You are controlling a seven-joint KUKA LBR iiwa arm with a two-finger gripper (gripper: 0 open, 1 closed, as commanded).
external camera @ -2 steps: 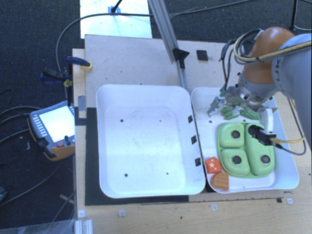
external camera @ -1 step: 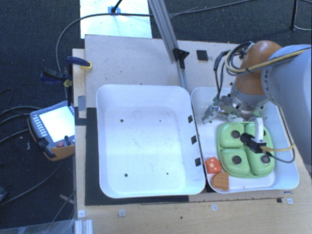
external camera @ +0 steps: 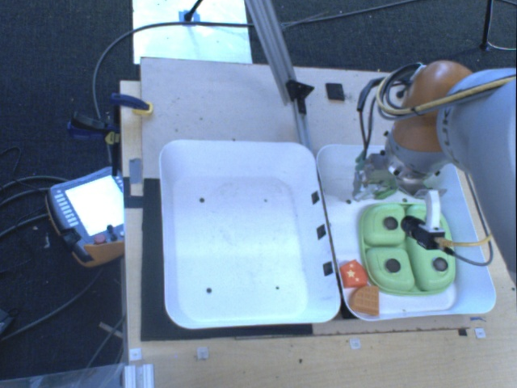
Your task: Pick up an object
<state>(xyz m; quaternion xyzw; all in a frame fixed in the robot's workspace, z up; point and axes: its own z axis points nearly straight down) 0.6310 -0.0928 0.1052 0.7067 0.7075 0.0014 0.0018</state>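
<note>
My gripper [external camera: 372, 186] hangs low over the back left part of the right bin [external camera: 478, 299], just behind a large green moulded piece [external camera: 394, 267] with four round hollows. A small red-orange block [external camera: 353, 274] lies against the green piece's left side. A tan rounded thing [external camera: 365, 301] rests at the bin's front left corner. A bit of green shows at the gripper's tip, and I cannot tell whether it touches the green piece. The grey arm with its orange band [external camera: 428, 95] comes in from the right.
The left bin [external camera: 242, 233] adjoins the right one, with black tabs along the shared rim. A slanted metal pole [external camera: 279, 55] crosses the bench behind the bins. A small black square [external camera: 334, 91] lies on the board. A handheld pendant [external camera: 87, 212] sits off the bench at left.
</note>
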